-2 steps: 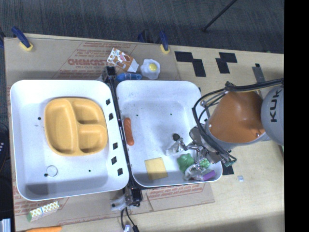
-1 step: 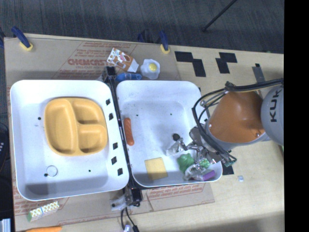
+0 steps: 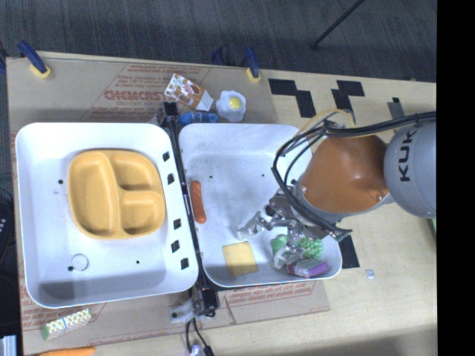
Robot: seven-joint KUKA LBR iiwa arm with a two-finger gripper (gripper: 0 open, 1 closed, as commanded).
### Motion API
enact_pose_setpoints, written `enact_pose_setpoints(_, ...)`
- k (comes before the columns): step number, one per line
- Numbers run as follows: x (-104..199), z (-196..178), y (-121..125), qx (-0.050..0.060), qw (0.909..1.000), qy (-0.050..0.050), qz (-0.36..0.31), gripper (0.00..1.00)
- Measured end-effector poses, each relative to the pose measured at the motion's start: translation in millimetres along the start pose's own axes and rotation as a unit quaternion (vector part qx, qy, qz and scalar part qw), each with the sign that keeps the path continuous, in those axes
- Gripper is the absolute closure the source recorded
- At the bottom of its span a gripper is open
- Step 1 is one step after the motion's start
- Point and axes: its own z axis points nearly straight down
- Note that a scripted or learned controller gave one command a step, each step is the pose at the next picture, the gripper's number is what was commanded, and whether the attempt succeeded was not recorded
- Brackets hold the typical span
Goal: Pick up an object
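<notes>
Since the gripper hangs low over the near right corner of the right bin, the step in hand looks like a descent onto the small heap there; a green piece and a purple piece lie touching one another against the bin's wall, just under the wrist; whether the gripper is spread or closed I cannot tell, for metal parts and cables crowd the spot. To do it well, I judge the arm should come straight down on one piece, away from the wall, so that one side of the gripper does not strike the rim; the heap is tight, and a neighbour could be nudged or dragged along. Easier targets lie apart: a yellow square flat on the bin floor, and an orange stick near the divider. In the left bin rests a yellow compartment tray. Both bins sit on a cardboard-covered worktop, with small packets behind them and dark carpet beyond.
</notes>
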Motion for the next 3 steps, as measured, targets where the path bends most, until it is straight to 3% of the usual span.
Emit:
enact_pose_setpoints(1,-1,-10,0,0.000,1.0000,0.000,0.000,1.00)
enact_pose_setpoints(2,-53,-80,18,0.001,0.9999,0.000,0.013,1.00)
enact_pose_setpoints(3,-60,-100,63,0.000,0.9964,0.001,0.084,1.00)
